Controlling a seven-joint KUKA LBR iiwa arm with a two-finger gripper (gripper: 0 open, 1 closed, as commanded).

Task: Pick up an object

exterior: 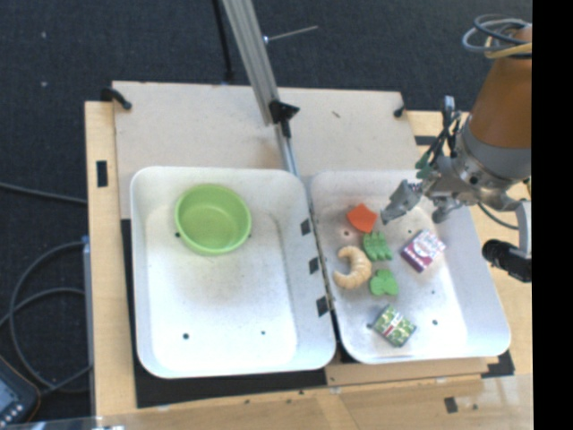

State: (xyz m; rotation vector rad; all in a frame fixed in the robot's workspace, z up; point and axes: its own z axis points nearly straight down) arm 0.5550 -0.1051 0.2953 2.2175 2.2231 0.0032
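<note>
Floor: dark carpet all round, with a pale wooden bench in the middle carrying both bins.
Left bin: white and shallow, and there's a green bowl sitting upright in its upper-left part.
Pole: a grey metal pole slants down from the top to the seam between the bins.
Right bin: busy over here, with six small things in a loose cluster.
Top of cluster: an orange piece, and just below it a green block.
Middle: a tan croissant-shaped toy on the left, a green blob right beside it.
Right of cluster: a pink-and-white box, a little apart from the rest.
Bottom: a green-and-white packet near the bin's front edge.
Tool: it hangs above the right bin's upper half, between the orange piece and the pink-and-white box, with two dark fingers spread apart and nothing between them.
Arm: grey with an orange band, reaching in from the right.
</note>
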